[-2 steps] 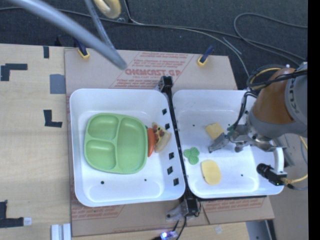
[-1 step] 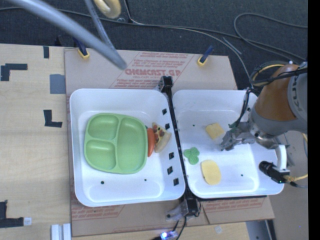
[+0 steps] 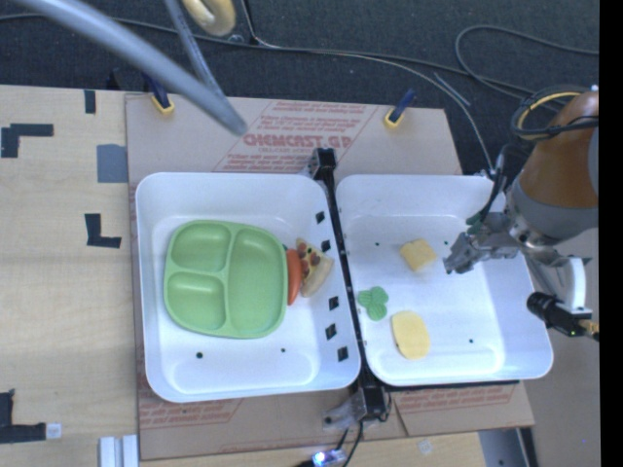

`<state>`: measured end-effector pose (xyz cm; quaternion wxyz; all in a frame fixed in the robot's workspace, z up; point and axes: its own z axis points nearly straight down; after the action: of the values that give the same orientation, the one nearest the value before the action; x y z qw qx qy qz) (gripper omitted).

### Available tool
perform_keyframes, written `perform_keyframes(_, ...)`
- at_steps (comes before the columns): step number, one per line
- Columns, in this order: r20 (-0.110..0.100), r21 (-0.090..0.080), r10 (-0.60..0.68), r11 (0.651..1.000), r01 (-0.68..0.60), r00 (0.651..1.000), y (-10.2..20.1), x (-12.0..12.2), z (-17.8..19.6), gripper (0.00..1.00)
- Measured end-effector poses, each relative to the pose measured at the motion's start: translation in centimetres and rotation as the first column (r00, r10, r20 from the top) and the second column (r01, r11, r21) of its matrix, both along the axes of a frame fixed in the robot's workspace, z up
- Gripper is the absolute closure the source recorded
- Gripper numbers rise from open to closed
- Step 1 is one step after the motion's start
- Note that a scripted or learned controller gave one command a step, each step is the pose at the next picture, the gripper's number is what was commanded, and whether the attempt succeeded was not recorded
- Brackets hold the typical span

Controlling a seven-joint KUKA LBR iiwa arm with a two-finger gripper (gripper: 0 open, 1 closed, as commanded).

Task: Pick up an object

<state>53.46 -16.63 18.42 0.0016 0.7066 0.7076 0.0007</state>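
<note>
The right bin (image 3: 506, 358) holds a yellow cheese-like block (image 3: 419, 255), a small green leafy piece (image 3: 374, 302) and a yellow oval object (image 3: 410, 335). My gripper (image 3: 459, 261) hangs over the right bin's upper right part, a short way right of the yellow block and apart from it. Nothing shows between the gripper and the block. In the left bin (image 3: 156, 358) a green divided plate (image 3: 224, 278) lies flat, with an orange-red piece (image 3: 294, 275) and a pizza-slice toy (image 3: 313, 269) at its right edge.
The grey arm with its orange band (image 3: 565, 154) comes in over the right bin's far right rim. A black divider (image 3: 336, 261) runs between the bins. Cables cross the dark floor behind the bench. Yellow clamps (image 3: 397, 115) hold the cardboard base.
</note>
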Motion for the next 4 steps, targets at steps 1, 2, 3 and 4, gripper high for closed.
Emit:
perform_keyframes(1,0.001,0.0,0.0,1.0,0.0,1.0,0.0,0.1,5.3,1.0)
perform_keyframes(2,-0.002,0.002,0.005,1.0,-0.005,1.0,5.0,1.0,6.1,1.0)
perform_keyframes(3,-0.005,0.002,0.005,1.0,-0.005,1.0,10.6,2.7,5.2,1.0)
perform_keyframes(4,-0.005,0.002,0.006,1.0,-0.006,1.0,16.9,3.6,5.0,1.0)
